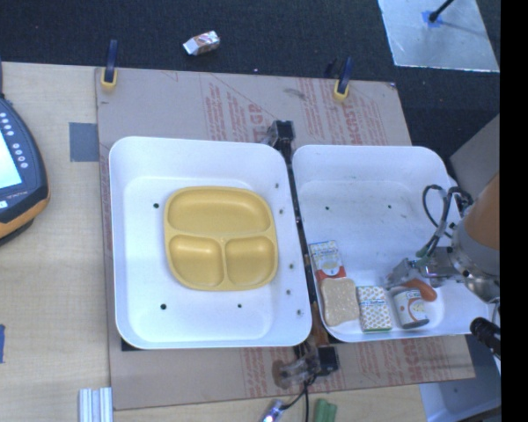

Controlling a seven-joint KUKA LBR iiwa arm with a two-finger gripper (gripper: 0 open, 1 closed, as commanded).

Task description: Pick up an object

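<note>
- Landmark for everything below: right bin (370, 170), the white tray nearer the arm
- Gripper (420, 275) is low inside the right bin, at its near-right part, coming in over the bin's right wall
- Jaws: can't tell how they stand — the fingertips blur into cables and an orange-red thing under them
- Arm (486, 222) hangs over the right bin's right rim, orange band visible, black cable loop just above the wrist
- Orange-red object (420, 290) sits right under the gripper, touching or nearly touching it; whether it is between the fingers is unclear
- Small round can-like item (409, 309) with a white and red label lies just below that, near the right bin's front wall
- Green-patterned packet (374, 309) lies beside the can, on its left, against the front wall
- Tan sponge-like block (339, 301) is left of the packet, in the right bin's front-left corner
- Small printed packet (326, 258) lies just behind the tan block, along the right bin's left wall
- Left bin (132, 236) touches the right bin's left wall — it holds a yellow divided plate (220, 237), three compartments, roughly centred
- Teach pendant (9, 178) lies on the bench far left of the right bin, beyond the left bin
- Crumpled wrapper (201, 43) lies on the dark floor beyond the bench, behind and left of the right bin
</note>
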